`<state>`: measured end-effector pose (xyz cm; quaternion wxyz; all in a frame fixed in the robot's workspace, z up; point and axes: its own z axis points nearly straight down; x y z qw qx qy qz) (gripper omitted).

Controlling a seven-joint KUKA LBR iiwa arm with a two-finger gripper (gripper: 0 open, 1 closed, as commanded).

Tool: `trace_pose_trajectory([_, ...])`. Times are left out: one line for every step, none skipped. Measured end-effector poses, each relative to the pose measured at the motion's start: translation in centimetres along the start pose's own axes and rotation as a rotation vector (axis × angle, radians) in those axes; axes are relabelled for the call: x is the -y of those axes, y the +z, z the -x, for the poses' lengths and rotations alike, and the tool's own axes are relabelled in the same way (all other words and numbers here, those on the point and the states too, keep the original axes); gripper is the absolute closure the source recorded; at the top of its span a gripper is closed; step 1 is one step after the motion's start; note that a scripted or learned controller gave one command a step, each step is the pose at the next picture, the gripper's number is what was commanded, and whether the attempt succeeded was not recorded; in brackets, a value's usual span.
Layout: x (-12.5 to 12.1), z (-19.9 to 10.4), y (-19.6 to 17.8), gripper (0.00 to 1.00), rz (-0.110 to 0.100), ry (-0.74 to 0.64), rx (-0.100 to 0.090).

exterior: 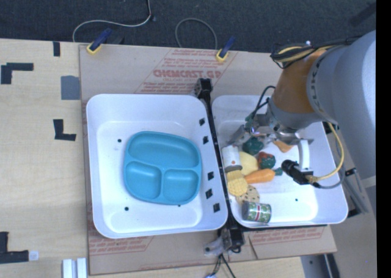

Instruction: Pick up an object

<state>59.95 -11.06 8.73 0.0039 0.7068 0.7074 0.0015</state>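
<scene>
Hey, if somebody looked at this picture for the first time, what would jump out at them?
Probably the big blue divided plate, alone in the left bin. Next, the grey and orange arm reaching in from the right over the right bin, where a heap of small toy foods and a green can crowd the left side.

Red block lettering is printed on the cardboard sheet [177, 75] beneath the bins, near its far edge; it seems to read "CHEMCAST GP", though the letters are blurry.

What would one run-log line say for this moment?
arm: over right bin | gripper: above toy food pile | left bin: blue tray
</scene>
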Motion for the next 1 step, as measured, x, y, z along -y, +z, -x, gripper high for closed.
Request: trace_pose_trajectory([-0.21, 0.07, -1.14, 1.0, 0.003, 0.0, 0.001])
